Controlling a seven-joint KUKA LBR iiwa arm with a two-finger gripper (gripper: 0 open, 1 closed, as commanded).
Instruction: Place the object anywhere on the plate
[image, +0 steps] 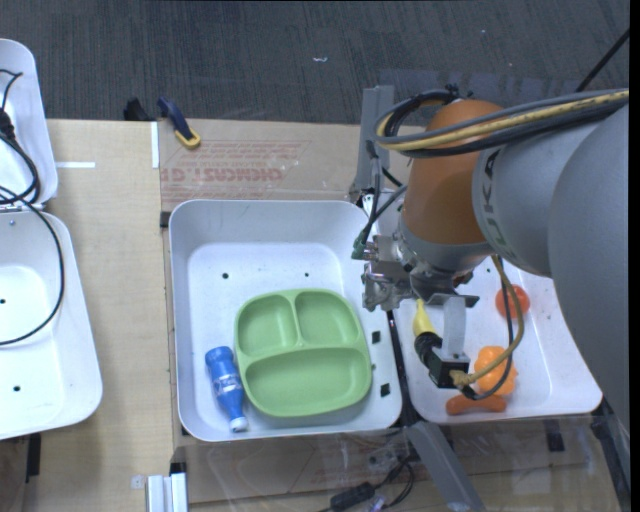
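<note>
A big grey robot arm (560, 190) with an orange band (450, 180) above its wrist reaches in from the right and hangs over the wall where two shallow white bins meet. The gripper (385, 290) sits at the bottom of the arm, just above the right rim of the left white bin (200, 240), but it is dark and mixed up with cables, so I cannot tell its state or whether anything is in it. In the left bin lies a light green plastic plate with three sections (303, 352), flat on the floor of the bin, toward the front. Just beside the plate on its left lies a small blue plastic bottle with a white cap (226, 388), resting on its side and almost touching the plate's edge. Nothing sits on the plate. In the right white bin (575, 360), partly hidden under the arm, there are some small orange toy pieces (490, 385) near the front, close together, and a small red-orange piece (513, 300) a bit farther back. A thin yellow thing (422, 320) shows just under the arm. A black cable (440, 365) hangs down from the arm over the right bin. The bins rest on a brown wooden bench (110, 200)
</note>
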